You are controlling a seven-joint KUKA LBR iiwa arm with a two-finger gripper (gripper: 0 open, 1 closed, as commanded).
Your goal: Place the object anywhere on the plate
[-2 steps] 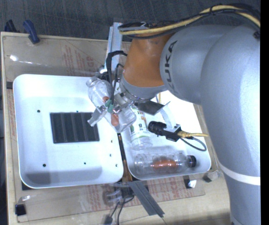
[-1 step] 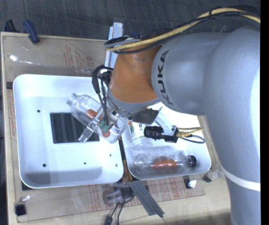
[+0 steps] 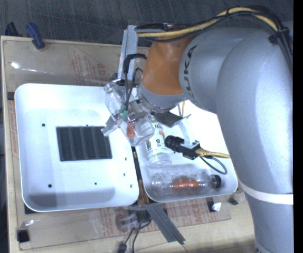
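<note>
We see the grey arm [image 3: 246,88] with its orange band reaching in from the right, its bulk covering much of the right shallow white bin [image 3: 226,168]. The two-finger gripper [image 3: 121,117] sits low over the seam where the two bins meet, just at the left bin's right rim. Glare and clutter blur it, and we cannot tell whether it is open or closed.

A crumpled clear plastic object [image 3: 112,96] shows right against the gripper, above the seam and a little toward the left shallow white bin [image 3: 35,104] — whether it is gripped or merely beside the tool we cannot say. It is not on the dark ribbed rectangular plate [image 3: 84,143], which lies flat in the middle of the left bin, apart from the gripper and to its lower left.

In the right bin, a clear plastic bottle with a white and green label [image 3: 157,147] lies slanted just below the wrist, with a small orange-red patch near its upper end. Along the bin's near wall a second clear plastic bottle with a reddish thing inside [image 3: 186,183] lies on its side. A black plug on a yellow cable [image 3: 180,144] rests between them — it belongs to the arm's wiring. A blue clamp [image 3: 35,35] grips the far left corner of the pale wooden bench [image 3: 77,57].
</note>
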